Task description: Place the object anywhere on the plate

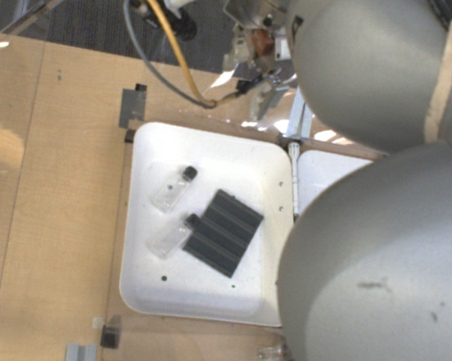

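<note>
The left bin (133,287) serves as the landmark. It is a shallow white tray with rounded corners, resting on the wooden worktop (43,193).

Inside the bin, right of centre, lies a dark ribbed plate (223,231), rectangular and turned at an angle to the bin walls. Two clear vials with black caps lie left of the plate. The upper vial (173,188) lies well clear of the plate, cap toward the bin's far wall. The lower vial (172,235) lies with its cap touching or just beside the plate's left edge; contact cannot be confirmed. Neither vial rests on the plate.

The right bin (330,177) adjoins the left bin's right wall and is largely covered by the grey arm (378,278).

The end effector (260,81) sits beyond the far wall of the left bin, above the worktop, apart from all bin contents. Its fingers are lost among cabling and glare, so their state cannot be determined. A yellow hose (171,36) and a grey cable (140,49) loop to its left.
</note>
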### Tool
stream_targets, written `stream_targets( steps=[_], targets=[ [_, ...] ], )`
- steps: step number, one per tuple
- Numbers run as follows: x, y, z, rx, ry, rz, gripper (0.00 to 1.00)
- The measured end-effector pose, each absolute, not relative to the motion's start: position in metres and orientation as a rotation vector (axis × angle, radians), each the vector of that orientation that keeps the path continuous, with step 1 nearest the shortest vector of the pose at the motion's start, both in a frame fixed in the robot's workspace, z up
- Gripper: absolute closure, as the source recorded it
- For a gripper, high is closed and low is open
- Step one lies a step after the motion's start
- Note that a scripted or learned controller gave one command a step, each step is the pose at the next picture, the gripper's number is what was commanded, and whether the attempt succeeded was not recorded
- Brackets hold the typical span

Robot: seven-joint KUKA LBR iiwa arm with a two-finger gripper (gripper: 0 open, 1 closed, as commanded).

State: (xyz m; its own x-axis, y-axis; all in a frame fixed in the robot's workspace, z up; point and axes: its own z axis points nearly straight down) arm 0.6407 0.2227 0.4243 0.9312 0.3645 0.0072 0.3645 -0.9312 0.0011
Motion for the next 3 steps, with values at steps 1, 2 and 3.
stream_targets(
  steps=[1,2,3],
  targets=[
    [0.617,0.234,0.262,-3.125,-0.317,-0.006,0.0],
    [0.619,0.235,0.276,-3.123,-0.319,-0.023,1.0],
    [0.619,0.235,0.276,-3.122,-0.319,-0.021,0.0]
  ],
)
